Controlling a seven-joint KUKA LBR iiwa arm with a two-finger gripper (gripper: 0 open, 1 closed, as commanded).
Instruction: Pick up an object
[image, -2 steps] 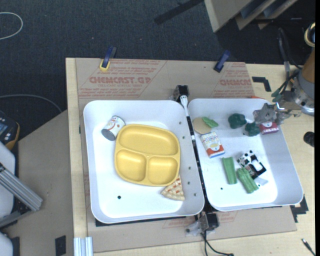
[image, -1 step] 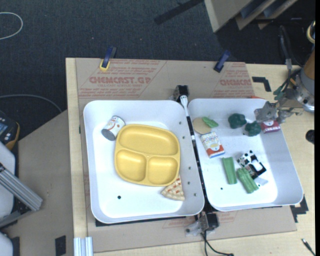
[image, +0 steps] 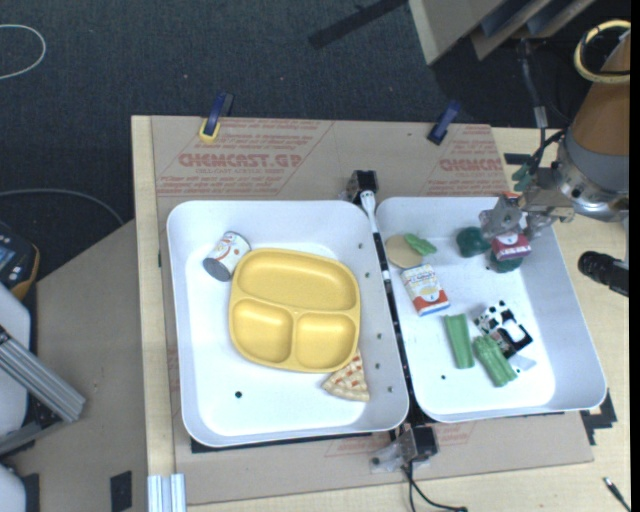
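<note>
Two shallow white bins sit side by side; I see my gripper in the right one over a small red-and-green object, grip unclear. Crowding the dark green lump risks a miss.

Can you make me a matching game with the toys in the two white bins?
Things:
1. yellow divided plate
2. pizza slice
3. small carton
4. panda toy

Places:
A. right bin, near its right side
B. middle of the left bin
C. right bin, close to the divider
D. left bin, at the plate's lower right corner

Pairs: 1-B, 2-D, 3-C, 4-A
</note>
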